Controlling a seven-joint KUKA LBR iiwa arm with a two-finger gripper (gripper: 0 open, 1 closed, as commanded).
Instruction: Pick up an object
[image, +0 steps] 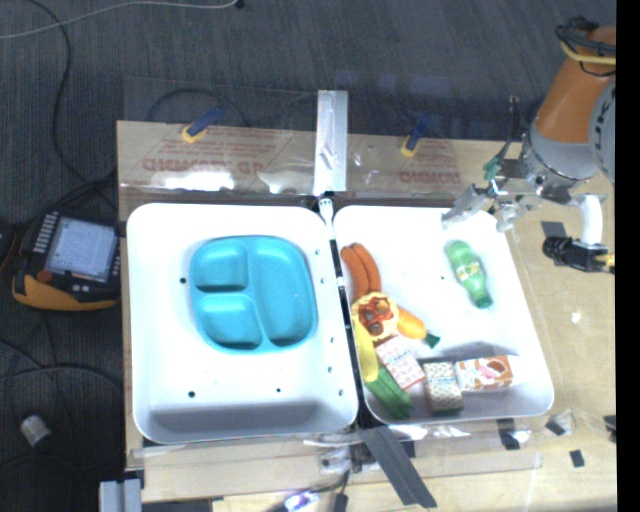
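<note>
Several small objects lie in the right bin (520, 290), any of which could serve as the thing to be picked up. A green bottle (468, 270) lies on its side near the bin's far right part, apart from the rest. Along the bin's left wall lies an orange-red sausage-shaped piece (361, 268); below it sits a yellow item with a red, dark-patterned top (380, 315), touching or overlapping its neighbours. A long green piece (385, 388) lies at the near left corner, with three small printed boxes (445, 380) in a row toward the near wall, the rightmost orange and white.

The gripper (492, 200) hangs above the far right rim of this bin, just beyond the green bottle and not touching it. Its fingers are too small and cluttered to judge how far apart they stand, and nothing can be seen held between them. The grey arm with its orange band (570, 100) enters from the upper right.

The left bin (150, 400) holds a blue divided tray (255, 292) with three compartments, lying at its centre. A metal strip (331, 140) stands between the bins at the far side. Two clips, yellow and blue (200, 125), pin a clear sheet to the board behind. A handheld pendant with a screen (70, 255) lies on the dark floor to the left.
</note>
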